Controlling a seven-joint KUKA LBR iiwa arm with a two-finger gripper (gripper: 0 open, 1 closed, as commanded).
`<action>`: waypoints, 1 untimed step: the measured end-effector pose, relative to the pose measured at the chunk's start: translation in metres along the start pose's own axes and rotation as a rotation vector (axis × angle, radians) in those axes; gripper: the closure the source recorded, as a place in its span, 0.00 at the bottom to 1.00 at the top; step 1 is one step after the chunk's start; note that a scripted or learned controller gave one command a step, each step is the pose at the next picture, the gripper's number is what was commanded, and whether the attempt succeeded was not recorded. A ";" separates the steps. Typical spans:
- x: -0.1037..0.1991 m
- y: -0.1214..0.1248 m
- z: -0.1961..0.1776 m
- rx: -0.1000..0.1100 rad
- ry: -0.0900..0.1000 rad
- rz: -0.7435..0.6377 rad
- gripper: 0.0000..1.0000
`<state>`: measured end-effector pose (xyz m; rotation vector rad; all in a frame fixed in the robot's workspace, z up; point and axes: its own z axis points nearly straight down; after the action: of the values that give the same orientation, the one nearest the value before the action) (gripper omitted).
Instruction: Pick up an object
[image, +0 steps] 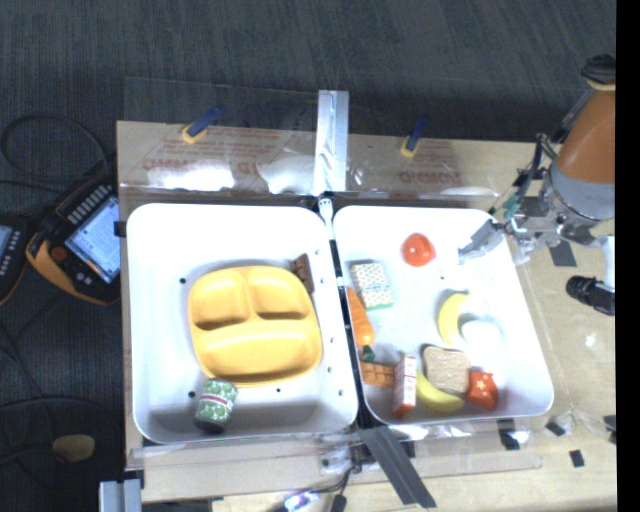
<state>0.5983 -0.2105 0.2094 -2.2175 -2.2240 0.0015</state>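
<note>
Above the right bin's (540, 330) far corner, the end effector (492, 238) hangs with fingers spread, holding nothing.

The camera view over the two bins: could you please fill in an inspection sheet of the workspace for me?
Surface: two shallow white bins side by side, left bin and right bin, on a pale bench.
Job's things: right bin holds a red round tomato toy, yellow banana toy, orange carrot toy, checked pale-green box and brown bread slice toy.
Clutter: left bin holds a yellow sectioned plastic tray and a green patterned cup.
Grippers: claw hovers above the right bin's upper right corner; nothing between its fingers.
Cables: black cables left of the bench.
Surroundings: orange handheld pendant on dark carpet.
</note>
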 end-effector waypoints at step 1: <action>0.003 -0.039 0.115 -0.005 0.003 -0.121 0.00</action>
<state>0.5591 -0.2079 0.0944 -2.0792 -2.3549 -0.0075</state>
